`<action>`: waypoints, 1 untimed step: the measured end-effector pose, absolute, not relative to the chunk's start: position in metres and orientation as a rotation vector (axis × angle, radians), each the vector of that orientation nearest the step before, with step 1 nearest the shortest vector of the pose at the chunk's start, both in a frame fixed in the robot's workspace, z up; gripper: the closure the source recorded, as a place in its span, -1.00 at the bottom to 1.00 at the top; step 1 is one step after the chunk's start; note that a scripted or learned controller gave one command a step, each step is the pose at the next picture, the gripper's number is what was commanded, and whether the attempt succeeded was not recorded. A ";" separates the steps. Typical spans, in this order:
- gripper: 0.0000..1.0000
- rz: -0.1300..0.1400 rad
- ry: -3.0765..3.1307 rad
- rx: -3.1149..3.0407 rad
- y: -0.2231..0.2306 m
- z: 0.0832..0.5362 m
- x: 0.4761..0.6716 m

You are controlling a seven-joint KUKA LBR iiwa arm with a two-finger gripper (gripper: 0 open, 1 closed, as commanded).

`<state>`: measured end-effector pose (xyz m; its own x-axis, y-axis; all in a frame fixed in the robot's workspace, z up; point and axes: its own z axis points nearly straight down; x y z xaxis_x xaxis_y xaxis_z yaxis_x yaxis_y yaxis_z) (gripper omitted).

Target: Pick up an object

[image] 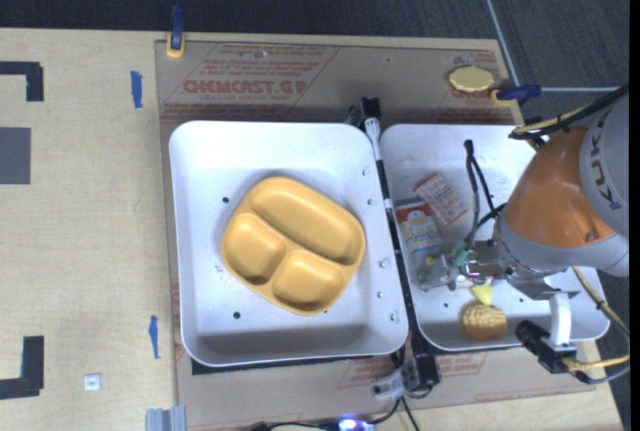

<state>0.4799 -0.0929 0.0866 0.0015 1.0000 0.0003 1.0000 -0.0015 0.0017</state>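
I see two shallow white bins side by side on the bench. Left bin carries a yellow-orange plastic three-compartment tray, flipped bottom-up, about mid-bin and skewed to the bin walls. Right bin carries the small stuff: a red-and-white paper packet near the far-left part, a second printed packet just below it by the left wall, a tan rounded food-like object near the front edge, and a small yellow piece just above that. My grey arm with the orange band comes in over the right bin's right side, and the gripper sits low over the bin's middle, next to the packets and just above the yellow piece. I cannot tell how the gripper is set or whether it grips anything; clutter and cables hide it. A tan round disc lies on the bench beyond the right bin's far edge.
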 end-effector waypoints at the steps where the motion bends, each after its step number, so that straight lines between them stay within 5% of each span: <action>1: 1.00 0.005 2.216 2.220 -0.093 0.096 0.481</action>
<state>0.4811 -0.0929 0.0964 0.0020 1.0000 -0.0010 1.0000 -0.0020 0.0057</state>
